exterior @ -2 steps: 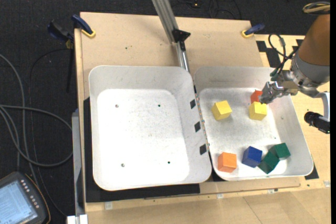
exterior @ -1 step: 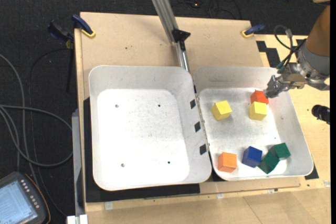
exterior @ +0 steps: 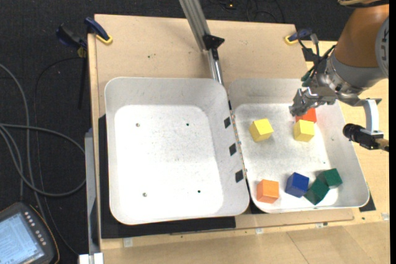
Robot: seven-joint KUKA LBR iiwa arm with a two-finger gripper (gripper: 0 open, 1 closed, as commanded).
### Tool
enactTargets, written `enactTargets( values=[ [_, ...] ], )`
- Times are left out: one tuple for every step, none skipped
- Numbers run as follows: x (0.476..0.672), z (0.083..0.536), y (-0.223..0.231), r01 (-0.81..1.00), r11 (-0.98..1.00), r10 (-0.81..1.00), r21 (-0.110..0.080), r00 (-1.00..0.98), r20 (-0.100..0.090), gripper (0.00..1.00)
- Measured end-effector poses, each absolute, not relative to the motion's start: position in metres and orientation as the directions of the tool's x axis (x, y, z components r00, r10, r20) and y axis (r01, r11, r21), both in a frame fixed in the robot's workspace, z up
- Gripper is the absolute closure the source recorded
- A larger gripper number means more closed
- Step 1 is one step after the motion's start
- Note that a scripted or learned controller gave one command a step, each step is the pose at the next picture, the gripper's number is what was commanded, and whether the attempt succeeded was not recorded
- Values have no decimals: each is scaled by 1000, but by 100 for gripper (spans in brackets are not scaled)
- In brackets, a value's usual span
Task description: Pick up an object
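My gripper (exterior: pixel 301 108) hangs low over the back of the right bin (exterior: pixel 346 151), directly above a red block (exterior: pixel 309 114) that it partly hides. A yellow block (exterior: pixel 304 130) lies just in front of the red one, and another yellow block (exterior: pixel 262 129) sits to its left. Along the bin's front lie an orange block (exterior: pixel 267 190), a blue block (exterior: pixel 297 184) and two green blocks (exterior: pixel 332 177) (exterior: pixel 317 190).
The left bin (exterior: pixel 124 133) adjoins the right one along a shared middle edge. A slanted metal pole (exterior: pixel 192 3) runs down to the bins' back junction. Clamps (exterior: pixel 99 31) hold the wooden board at its back corners.
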State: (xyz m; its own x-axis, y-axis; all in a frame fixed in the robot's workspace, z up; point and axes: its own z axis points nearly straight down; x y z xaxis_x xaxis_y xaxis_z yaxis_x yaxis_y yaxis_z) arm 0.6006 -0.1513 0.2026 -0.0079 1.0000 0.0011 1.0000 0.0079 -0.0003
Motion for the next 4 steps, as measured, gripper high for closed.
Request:
enactTargets(
  values=[
    [609, 198, -103, 1000, 8, 1000, 0, -8, 2, 100],
    [622, 212, -51, 1000, 9, 1000, 3, -9, 1, 100],
    [629, 225, -4, 1000, 8, 1000, 3, -8, 1, 100],
    [639, 227, 42, 1000, 7, 1000, 2, -7, 2, 100]
  ],
)
